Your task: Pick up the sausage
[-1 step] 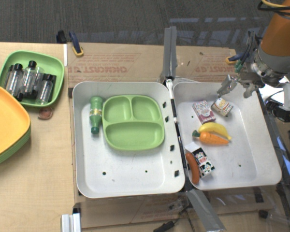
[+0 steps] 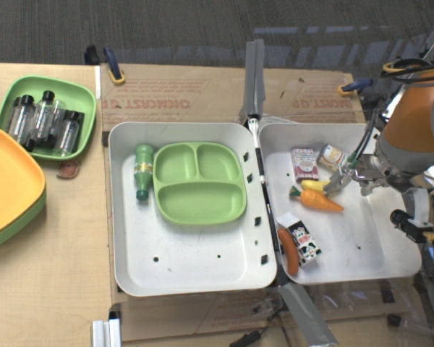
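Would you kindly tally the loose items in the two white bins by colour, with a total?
Green: 2, the bottle and divided plate
Orange or red: 2, the carrot and sausage
Yellow: 1, the banana
Printed packets: 3
Total: 8

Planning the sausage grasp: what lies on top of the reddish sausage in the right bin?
A small black-and-white carton lies beside the reddish sausage, apparently overlapping its right edge; its left side and ends are bare. Whatever the carton covers is hidden.

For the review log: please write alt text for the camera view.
The gripper hovers over a carrot in the right bin, apart from the sausage at that bin's near left edge. The left bin holds a green divided plate and a green bottle.
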